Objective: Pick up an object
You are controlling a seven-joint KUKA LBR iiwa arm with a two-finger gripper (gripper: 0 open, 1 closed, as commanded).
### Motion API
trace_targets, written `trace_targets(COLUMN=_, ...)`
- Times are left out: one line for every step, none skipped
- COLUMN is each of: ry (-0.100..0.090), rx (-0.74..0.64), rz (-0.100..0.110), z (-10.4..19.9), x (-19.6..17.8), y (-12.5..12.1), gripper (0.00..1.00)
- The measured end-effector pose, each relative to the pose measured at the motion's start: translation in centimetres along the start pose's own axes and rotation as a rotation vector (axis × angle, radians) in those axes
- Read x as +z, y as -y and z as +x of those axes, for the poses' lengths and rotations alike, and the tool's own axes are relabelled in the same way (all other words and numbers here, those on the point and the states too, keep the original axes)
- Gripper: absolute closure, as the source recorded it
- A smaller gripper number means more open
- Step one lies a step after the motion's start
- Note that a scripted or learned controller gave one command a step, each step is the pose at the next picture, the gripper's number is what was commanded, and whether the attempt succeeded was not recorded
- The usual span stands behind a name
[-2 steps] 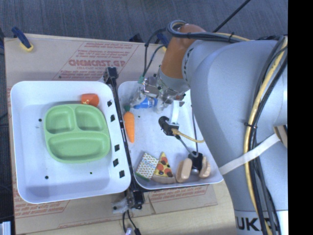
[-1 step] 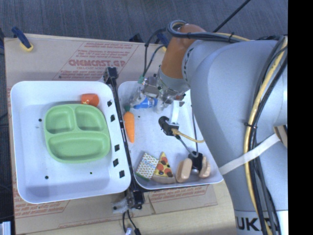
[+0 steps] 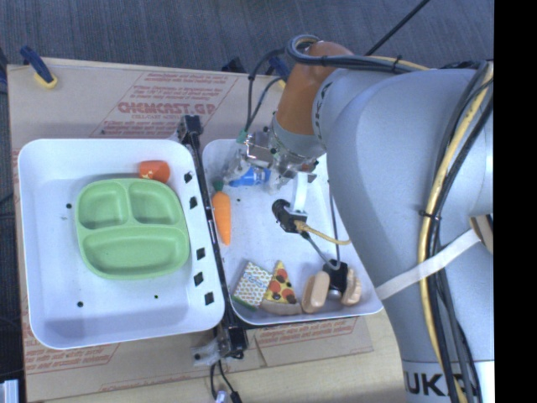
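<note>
Carrot (image 3: 221,216) is seen lying just left of the fingers (image 3: 252,170); whether anything is gripped cannot be told.

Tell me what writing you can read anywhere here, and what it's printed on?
"CHEMCAST GP": large red letters on the brown cardboard under the bins, seen behind the left bin.
Smaller red lines above and below that word: too blurred to read.
"UK": white letters on the arm base at the bottom edge, cut off by the frame.
Red print on the cardboard along the front edge: too blurred to read.
</note>
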State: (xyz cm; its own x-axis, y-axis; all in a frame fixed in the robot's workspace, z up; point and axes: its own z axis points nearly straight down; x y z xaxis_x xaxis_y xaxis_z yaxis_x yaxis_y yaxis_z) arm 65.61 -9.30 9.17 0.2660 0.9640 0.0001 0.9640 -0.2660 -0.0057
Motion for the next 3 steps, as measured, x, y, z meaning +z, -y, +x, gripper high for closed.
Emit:
trace_targets(ry=0.000, rx=0.000, rz=0.000, z=0.00, x=0.00, y=0.00, gripper=0.00)
trace_targets(ry=0.000, rx=0.000, rz=0.000, z=0.00, x=0.00, y=0.00, gripper=0.00)
trace_targets(ry=0.000, rx=0.000, rz=0.000, z=0.00, x=0.00, y=0.00, gripper=0.00)
